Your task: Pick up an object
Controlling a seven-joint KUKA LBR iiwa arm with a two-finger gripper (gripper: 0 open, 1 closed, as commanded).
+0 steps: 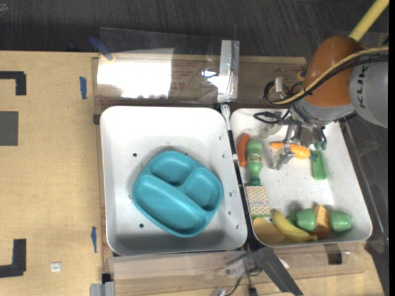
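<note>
Nearest the camera, along the front wall of the right shallow white bin [355,184], lie a yellow plastic banana [287,225], two rounded green toy vegetables [305,217] and a tan wedge-shaped piece [321,217]. Beside it, the left shallow white bin [117,165] holds a teal plastic tray with three compartments [178,192]. Both bins sit on my pale wood worktop [43,165]. My claw [289,151] hangs low in the back half of the right bin, over a small orange toy piece [298,151] that seems to touch it. Whether it is spread or clenched I cannot tell. A green toy bottle [318,165] lies just to its right; a green and orange pair of toys [250,153] lies to its left, against the bin's wall.
</note>
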